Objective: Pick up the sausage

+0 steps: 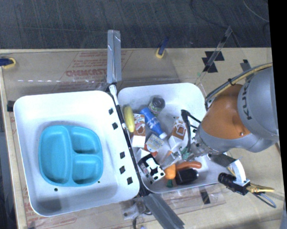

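Nearest edge of the right bin (197, 89): sausage (188, 166), reddish, lies on a dark block (186, 176), w/ an orange piece (170, 172) just beside it & a black-white toy (155, 169) further left. Gripper (189, 150) sits just above the sausage among clutter; can't tell how its state stands or if it has anything. Mid-bin: packets, blue bottle (153, 121), yellow item (129, 118). Far end: round can (156, 104). Left bin (26, 146) holds a blue divided tray (69, 154). Both on the counter (54, 69).

White letters "KU" stand on the grey arm (257, 107); the bench's (87, 66) red print is unreadable.
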`<action>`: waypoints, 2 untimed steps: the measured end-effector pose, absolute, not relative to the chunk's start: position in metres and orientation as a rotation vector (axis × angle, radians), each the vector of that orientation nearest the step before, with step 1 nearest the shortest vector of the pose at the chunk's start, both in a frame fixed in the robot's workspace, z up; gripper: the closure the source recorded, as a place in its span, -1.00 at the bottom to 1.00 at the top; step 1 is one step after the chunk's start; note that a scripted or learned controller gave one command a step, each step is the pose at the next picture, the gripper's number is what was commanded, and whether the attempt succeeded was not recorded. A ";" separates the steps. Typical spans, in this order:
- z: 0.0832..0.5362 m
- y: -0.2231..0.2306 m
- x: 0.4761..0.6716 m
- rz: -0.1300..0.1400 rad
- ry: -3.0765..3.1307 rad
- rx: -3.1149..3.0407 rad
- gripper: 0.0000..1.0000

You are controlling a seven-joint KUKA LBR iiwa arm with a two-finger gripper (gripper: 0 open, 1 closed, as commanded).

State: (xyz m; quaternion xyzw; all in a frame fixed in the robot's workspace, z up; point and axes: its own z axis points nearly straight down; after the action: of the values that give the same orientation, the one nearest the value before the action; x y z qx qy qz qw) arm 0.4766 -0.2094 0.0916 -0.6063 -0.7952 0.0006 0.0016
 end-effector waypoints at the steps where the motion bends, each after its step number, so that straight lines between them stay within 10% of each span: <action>1: 0.091 -0.210 0.477 0.001 -2.530 -1.857 -1.00; 2: 0.094 -0.166 0.489 0.017 -2.607 -1.781 -1.00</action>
State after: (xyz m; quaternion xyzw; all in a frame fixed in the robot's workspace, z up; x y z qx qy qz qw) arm 0.4892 -0.1661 0.0945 -0.5641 -0.8257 0.0054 -0.0080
